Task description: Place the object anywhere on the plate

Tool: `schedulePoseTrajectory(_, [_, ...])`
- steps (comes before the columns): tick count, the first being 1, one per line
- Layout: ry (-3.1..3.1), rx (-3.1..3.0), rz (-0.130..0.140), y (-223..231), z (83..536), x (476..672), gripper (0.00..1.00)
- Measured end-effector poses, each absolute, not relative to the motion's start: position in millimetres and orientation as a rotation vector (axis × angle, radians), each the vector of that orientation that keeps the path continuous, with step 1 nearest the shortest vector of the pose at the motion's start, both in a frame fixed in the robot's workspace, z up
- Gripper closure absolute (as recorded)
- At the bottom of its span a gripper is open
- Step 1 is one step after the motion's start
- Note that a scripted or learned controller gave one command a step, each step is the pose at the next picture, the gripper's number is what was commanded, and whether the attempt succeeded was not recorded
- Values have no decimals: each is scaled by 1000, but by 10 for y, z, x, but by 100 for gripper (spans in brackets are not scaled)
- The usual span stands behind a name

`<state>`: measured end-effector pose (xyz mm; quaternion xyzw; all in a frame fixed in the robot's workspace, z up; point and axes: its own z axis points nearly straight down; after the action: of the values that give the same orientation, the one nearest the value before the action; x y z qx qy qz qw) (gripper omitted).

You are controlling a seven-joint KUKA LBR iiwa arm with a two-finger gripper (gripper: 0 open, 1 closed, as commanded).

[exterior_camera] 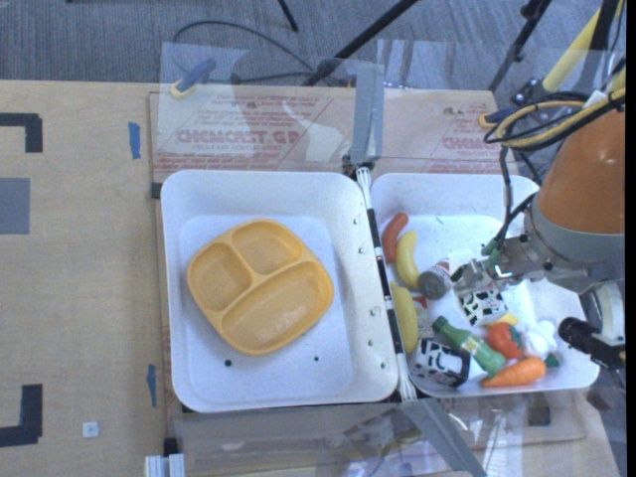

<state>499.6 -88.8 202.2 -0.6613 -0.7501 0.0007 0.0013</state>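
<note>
Two white bins sit side by side on the desk [70, 266]. Nearest in the right bin [437, 192], at its front edge, lie a carrot [515, 373], a green bottle [467, 344] and a black-and-white patterned item [442, 361]. Behind these, two yellow bananas [405, 286] and a red sausage [395, 233] lie along the bin's left wall. The gripper [487, 271] hangs low over the right bin's middle, just above a cow-patterned toy [484, 304]; whether its fingers are released or clenched cannot be told. The yellow divided plate [260, 284] lies in the left bin [199, 197], bearing nothing.
</note>
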Motion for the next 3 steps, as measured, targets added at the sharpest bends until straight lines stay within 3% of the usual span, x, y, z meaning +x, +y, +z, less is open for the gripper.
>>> schedulePoseTrajectory(1, [-2321, -2113, 3, -99, 1904, 4788, 100])
schedulePoseTrajectory(2, [-2454, -1962, 0, 617, 2776, 4938, 100])
schedulePoseTrajectory(3, [-2418, -2008, 0, 850, 2427, 5588, 100])
